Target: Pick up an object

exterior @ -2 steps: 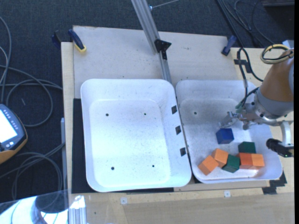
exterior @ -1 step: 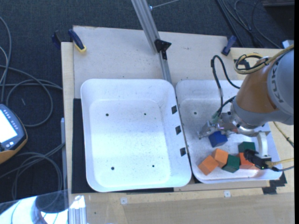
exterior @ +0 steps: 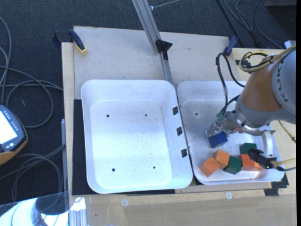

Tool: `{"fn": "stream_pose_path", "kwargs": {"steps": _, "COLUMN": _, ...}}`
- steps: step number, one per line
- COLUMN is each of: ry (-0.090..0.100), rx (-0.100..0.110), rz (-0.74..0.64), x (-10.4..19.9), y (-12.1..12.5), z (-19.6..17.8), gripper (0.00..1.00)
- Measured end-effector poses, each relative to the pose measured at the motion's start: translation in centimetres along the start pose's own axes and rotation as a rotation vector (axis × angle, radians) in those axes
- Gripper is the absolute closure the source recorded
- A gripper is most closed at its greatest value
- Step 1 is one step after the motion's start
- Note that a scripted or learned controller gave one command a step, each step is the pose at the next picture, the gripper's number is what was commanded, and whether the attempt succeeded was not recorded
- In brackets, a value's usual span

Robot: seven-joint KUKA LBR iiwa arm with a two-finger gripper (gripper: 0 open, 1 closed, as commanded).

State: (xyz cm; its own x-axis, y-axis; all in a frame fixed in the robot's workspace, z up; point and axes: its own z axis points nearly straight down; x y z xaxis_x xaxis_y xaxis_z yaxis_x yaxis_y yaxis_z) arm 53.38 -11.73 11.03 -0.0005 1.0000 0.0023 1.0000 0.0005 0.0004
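One blue block point(exterior: 217, 139) lies in the right bin point(exterior: 197, 102), near its middle, and the gripper point(exterior: 218, 129) sits right on top of it, touching or just above its upper edge. Whether the block is actually between the fingers cannot be told from this slanted view, nor whether they are open or closed, since the wrist covers them.

Several other blocks are gathered in the near right corner of the same bin. An orange block point(exterior: 210, 166) lies closest to the front rim, with a second orange block point(exterior: 222, 157) just beside it toward the blue one. A green block point(exterior: 233, 165) touches that second orange piece, and a red-orange block point(exterior: 248, 161) sits next to the green one. Another dark green block point(exterior: 248, 149) lies a little behind these, close to the arm.

The arm point(exterior: 268, 95) comes in from the right, its orange band above the wrist hanging over the bin's right side, with cables looping along it.

The left bin point(exterior: 94, 91) stands beside the right one, their rims touching, both on a pale bench point(exterior: 117, 55). A metal pole point(exterior: 148, 20) slants up from the bench behind the bins.
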Motion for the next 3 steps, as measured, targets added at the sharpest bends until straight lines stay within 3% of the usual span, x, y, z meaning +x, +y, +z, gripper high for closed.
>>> {"fn": "stream_pose_path", "kwargs": {"steps": 1, "ry": 0.002, "rx": 0.003, "rz": -0.004, "x": 3.9, "y": -0.6, "z": -0.6, "gripper": 1.0}}
{"fn": "stream_pose_path", "kwargs": {"steps": 2, "ry": 0.0, "rx": -0.01, "rz": -0.008, "x": 9.8, "y": 1.4, "z": -9.4, "gripper": 1.0}}
{"fn": "stream_pose_path", "kwargs": {"steps": 3, "ry": 0.002, "rx": 0.001, "rz": -0.008, "x": 18.7, "y": 0.9, "z": -8.8, "gripper": 1.0}}
